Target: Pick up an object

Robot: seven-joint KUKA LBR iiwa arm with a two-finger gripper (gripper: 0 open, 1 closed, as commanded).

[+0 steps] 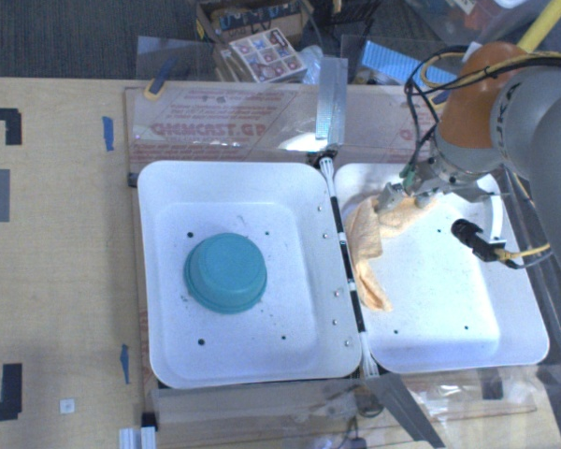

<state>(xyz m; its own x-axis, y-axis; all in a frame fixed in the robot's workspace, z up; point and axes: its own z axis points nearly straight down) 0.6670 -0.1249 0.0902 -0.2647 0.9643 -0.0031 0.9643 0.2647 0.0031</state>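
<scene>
A tan cloth (366,251) lies in the right bin (449,325) along its left wall, trailing from the upper left corner down toward the middle. Its top end is bunched and drawn up to my gripper (393,196), which is shut on that end near the bin's back left corner. The grey arm with its orange band (472,92) comes in from the upper right. A teal bowl (225,271) sits upside down in the middle of the left bin (168,204), well away from the gripper.
The ridge between the two bins (346,269) runs just left of the cloth. A black connector with a yellow cable (477,238) hangs off the arm over the right bin. Clear plastic sheeting and boxes (262,50) lie behind the bins.
</scene>
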